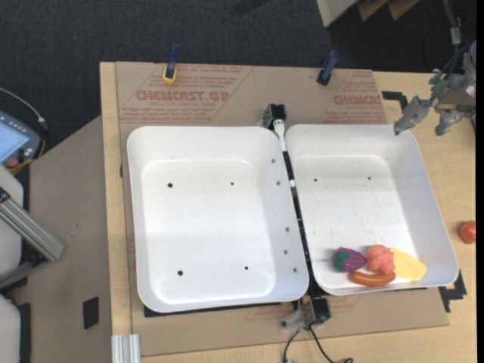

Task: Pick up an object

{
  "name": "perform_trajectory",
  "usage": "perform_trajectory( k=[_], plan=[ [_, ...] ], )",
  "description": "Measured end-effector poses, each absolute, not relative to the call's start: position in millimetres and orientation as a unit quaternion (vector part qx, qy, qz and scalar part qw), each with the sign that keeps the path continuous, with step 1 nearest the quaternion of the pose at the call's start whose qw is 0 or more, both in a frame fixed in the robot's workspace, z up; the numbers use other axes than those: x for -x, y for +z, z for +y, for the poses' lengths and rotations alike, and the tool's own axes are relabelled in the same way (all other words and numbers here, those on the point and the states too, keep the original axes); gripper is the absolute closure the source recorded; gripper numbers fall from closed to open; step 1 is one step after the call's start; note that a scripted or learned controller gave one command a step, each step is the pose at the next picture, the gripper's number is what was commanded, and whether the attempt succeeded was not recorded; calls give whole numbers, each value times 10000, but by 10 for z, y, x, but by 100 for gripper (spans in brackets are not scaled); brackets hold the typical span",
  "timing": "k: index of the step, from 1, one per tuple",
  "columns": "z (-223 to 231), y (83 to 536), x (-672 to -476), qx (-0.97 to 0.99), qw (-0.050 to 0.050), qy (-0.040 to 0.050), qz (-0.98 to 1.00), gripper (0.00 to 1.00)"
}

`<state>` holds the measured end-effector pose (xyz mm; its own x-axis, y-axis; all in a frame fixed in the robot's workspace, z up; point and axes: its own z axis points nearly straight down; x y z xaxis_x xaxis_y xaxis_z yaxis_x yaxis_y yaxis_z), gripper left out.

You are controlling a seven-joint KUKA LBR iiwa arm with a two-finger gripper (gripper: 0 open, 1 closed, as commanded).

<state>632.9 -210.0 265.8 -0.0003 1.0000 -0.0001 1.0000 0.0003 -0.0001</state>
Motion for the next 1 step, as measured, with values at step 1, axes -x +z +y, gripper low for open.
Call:
perform_trajectory(
  k=[1],
  plan=[
    [-2059, 2004, -5843, -7077, -43, -21, 7065, 0]
  ],
)
